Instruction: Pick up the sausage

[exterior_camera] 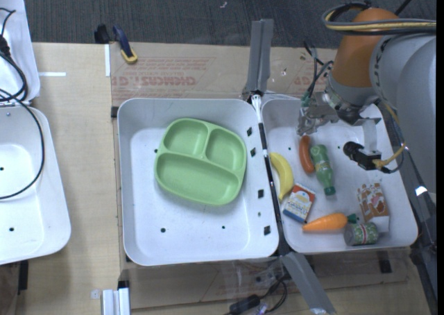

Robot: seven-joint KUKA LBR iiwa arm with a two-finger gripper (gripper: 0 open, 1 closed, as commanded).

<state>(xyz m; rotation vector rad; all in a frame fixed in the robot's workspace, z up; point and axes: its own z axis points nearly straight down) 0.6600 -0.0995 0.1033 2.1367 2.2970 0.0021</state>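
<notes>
— While the arm reaches in from the right, where does the sausage (306, 155) lie?
— It lies in the right bin (398, 236), just beside the green bottle (322, 168), with the banana (281, 173) to its left.
— And the gripper (310, 125)?
— It hangs just above the sausage's upper end; whether it is open cannot be told.
— The left bin (132, 189)?
— It holds a green divided plate (201, 162).

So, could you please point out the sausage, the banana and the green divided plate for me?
sausage (305, 155): camera view, middle of its orange-red body.
banana (282, 174): camera view, middle of the yellow curve.
green divided plate (198, 180): camera view, floor of its large front compartment.
</notes>
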